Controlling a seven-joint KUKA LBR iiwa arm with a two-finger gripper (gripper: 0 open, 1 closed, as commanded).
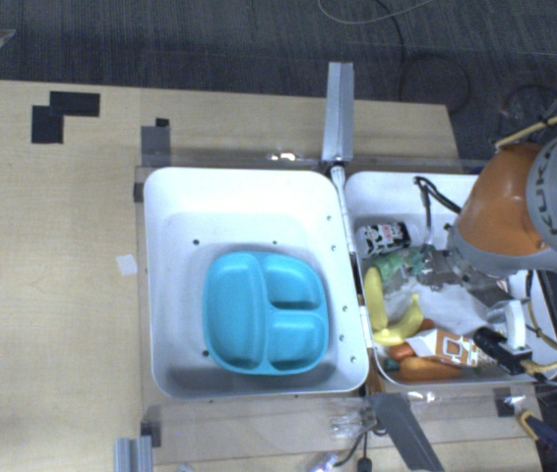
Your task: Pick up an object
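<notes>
Arm's orange band [500, 209] uppermost, hiding gripper [443, 271]; jaw state, contents: cannot tell. Banana [389, 315] just left-below tool, carrot [426, 368] below, blue tray [265, 312] far left. Approach step, probably; next needs clean descent, closure on banana.
</notes>
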